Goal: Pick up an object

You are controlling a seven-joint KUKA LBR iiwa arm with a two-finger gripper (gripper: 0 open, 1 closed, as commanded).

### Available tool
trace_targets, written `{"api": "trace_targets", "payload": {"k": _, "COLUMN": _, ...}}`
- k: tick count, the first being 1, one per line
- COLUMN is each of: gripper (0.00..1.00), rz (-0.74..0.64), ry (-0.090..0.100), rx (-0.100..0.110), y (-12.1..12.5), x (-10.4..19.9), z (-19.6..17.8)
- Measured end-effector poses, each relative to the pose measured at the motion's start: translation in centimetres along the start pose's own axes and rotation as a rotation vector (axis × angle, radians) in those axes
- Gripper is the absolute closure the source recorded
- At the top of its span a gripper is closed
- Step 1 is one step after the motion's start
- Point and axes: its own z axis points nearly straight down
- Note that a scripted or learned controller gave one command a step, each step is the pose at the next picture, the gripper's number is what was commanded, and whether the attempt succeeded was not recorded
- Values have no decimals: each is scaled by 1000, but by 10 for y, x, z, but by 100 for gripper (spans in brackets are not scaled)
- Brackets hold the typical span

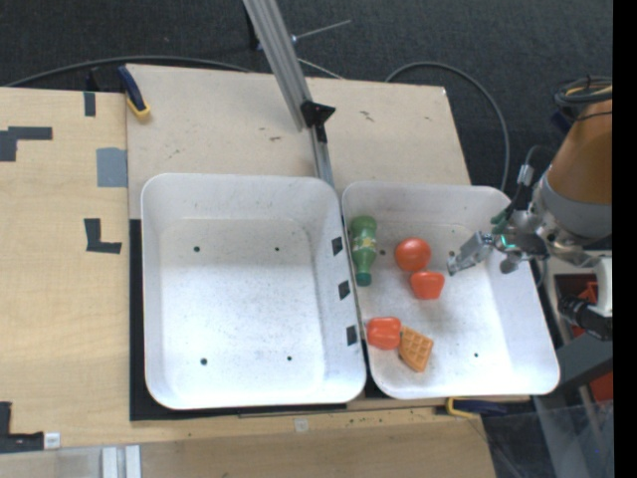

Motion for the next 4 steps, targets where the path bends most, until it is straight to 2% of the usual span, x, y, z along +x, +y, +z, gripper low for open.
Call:
{"api": "trace_targets", "payload": {"k": 1, "gripper": 0, "rz": -2, "ry": -1, "rx": -4, "y": 1, "x": 0, "z": -3}}
{"api": "trace_targets", "payload": {"k": 3, "gripper": 0, "rz": 0, "ry": 0, "rx": 2, "y": -7, "x": 1, "z": 125}}
{"api": "trace_targets", "payload": {"k": 4, "gripper": 0, "rz": 0, "ry": -2, "rx": -6, "y": -7, "x": 1, "z": 126}}
